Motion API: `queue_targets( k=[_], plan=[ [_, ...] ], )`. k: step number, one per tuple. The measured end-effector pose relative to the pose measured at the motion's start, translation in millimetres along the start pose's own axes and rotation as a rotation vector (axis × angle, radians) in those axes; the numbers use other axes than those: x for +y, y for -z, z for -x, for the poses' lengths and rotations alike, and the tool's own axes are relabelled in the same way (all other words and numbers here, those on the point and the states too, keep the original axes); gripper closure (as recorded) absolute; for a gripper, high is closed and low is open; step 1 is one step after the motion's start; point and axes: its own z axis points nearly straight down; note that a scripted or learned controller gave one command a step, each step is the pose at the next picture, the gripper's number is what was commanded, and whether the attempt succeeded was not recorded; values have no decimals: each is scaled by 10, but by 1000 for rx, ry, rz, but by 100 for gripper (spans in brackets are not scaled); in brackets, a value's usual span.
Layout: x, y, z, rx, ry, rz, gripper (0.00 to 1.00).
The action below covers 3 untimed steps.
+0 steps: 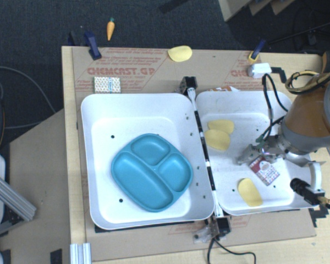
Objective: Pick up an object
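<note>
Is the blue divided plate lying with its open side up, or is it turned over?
Open side up: the blue divided plate lies flat in the left bin, its three hollow compartments facing the camera.

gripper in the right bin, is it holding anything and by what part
Cannot be told. The gripper is low in the right white bin, right over a small red-and-white packet, but no object shows between its fingers.

Arm (313,117) cut off at the right edge, end effector (258,154) fingers too blurred to read, red-and-white packet (265,171) partly hidden beneath it, print illegible.
</note>
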Motion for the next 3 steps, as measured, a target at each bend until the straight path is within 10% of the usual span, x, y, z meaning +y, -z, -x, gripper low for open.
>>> queue_targets(
  k=[1, 2, 3],
  plan=[
    [6, 101, 0, -1, -1, 2, 100],
    [5, 100, 0, -1, -1, 2, 0],
    [650, 254, -304, -1, 2, 3, 0]
  ],
)
